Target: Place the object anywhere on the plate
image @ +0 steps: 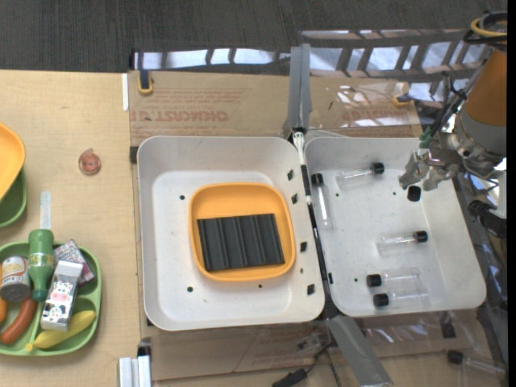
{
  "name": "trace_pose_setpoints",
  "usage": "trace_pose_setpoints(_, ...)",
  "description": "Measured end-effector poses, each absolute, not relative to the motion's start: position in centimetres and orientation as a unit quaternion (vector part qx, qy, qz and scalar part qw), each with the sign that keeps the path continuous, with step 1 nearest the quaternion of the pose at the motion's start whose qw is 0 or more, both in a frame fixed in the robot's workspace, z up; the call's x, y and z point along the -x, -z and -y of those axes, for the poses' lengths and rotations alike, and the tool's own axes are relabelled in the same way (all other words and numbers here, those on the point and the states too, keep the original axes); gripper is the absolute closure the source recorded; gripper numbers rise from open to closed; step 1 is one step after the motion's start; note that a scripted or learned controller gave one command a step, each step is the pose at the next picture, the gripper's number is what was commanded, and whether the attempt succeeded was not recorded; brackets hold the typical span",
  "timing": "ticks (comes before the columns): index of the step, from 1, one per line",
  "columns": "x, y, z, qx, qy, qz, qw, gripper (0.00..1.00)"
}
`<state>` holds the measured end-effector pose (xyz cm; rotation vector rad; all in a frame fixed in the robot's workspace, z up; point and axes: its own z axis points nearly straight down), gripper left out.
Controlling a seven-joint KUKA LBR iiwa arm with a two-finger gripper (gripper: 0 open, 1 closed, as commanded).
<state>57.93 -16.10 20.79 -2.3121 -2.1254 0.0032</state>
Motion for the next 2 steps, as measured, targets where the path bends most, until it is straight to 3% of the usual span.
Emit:
trace_pose_setpoints(1, -64.64, -19.98, 18.73, 0.688, -0.0012, 0.725, 0.000, 1.00)
trace_pose_setpoints(2, -64.66, -20.00, 18.69, 0.688, -0.0010, 0.726, 0.000, 0.00)
